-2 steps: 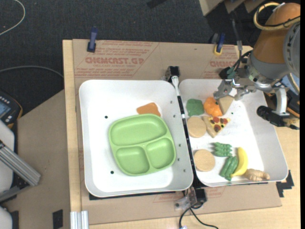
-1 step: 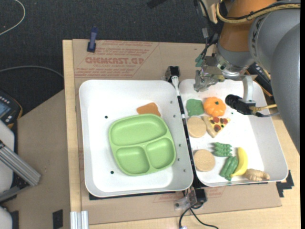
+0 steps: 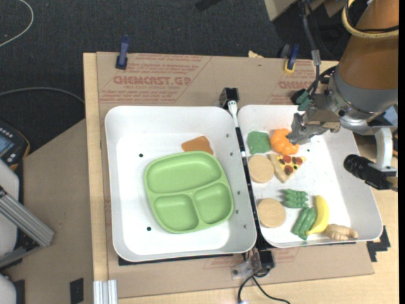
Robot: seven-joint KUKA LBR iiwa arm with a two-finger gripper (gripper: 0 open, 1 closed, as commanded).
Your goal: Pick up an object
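Orange toy food (image 3: 284, 142): round piece, right bin (image 3: 354, 189), directly beneath the claw (image 3: 297, 135) and a shade to its left in the camera view; contact likely, though a hold cannot be confirmed. No clear long axis. Claw state: cannot tell, the tip being hidden by the wrist housing and the piece itself.

Green leaf piece (image 3: 257, 141): left of the claw, touching the orange item.
Pizza slice (image 3: 288, 164): just below the claw, point toward the bin's lower edge.
Round cracker (image 3: 260, 168): below-left of the claw.
Second cracker (image 3: 272, 213), pea pods (image 3: 297, 199), banana (image 3: 320, 214), ginger root (image 3: 340, 232): well below the claw.
Left bin (image 3: 120, 170): far left, holding a green divided plate (image 3: 188, 192) and an orange-brown wedge (image 3: 197, 145).

Judgement: the coming move turns on a straight vertical relation; a lift should suffice.
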